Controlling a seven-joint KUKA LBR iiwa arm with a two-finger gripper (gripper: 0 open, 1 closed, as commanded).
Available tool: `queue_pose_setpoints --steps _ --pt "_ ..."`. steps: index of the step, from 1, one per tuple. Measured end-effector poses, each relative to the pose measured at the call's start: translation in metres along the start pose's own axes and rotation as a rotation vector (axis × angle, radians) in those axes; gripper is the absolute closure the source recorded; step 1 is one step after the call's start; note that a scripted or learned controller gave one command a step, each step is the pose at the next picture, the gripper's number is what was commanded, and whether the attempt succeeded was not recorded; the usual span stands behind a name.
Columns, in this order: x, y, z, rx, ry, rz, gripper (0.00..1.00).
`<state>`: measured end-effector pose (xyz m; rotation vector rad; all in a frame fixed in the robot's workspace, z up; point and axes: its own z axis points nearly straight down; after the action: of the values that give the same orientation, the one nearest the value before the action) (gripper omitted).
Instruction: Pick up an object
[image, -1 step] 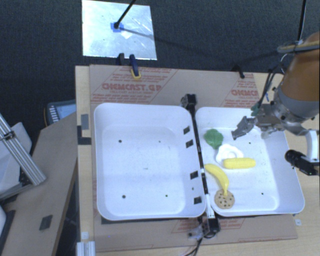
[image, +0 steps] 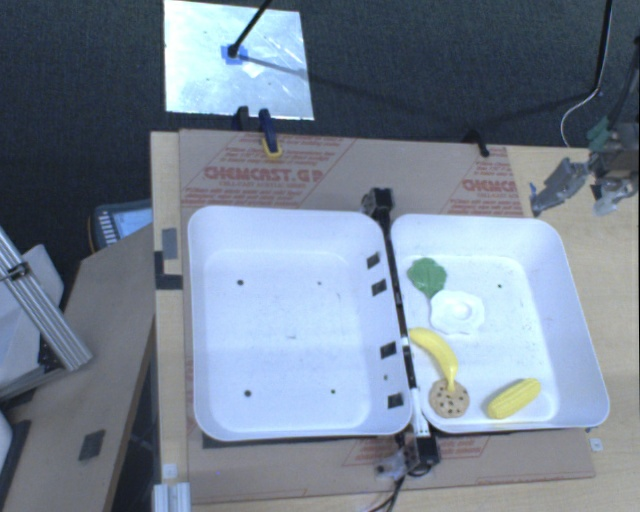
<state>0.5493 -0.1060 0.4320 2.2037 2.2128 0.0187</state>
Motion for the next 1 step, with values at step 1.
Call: queue_pose_setpoints --steps 1 --pt "0.048 -0.0067 -0.1116 0.004 0.004 -0.005 0.0"
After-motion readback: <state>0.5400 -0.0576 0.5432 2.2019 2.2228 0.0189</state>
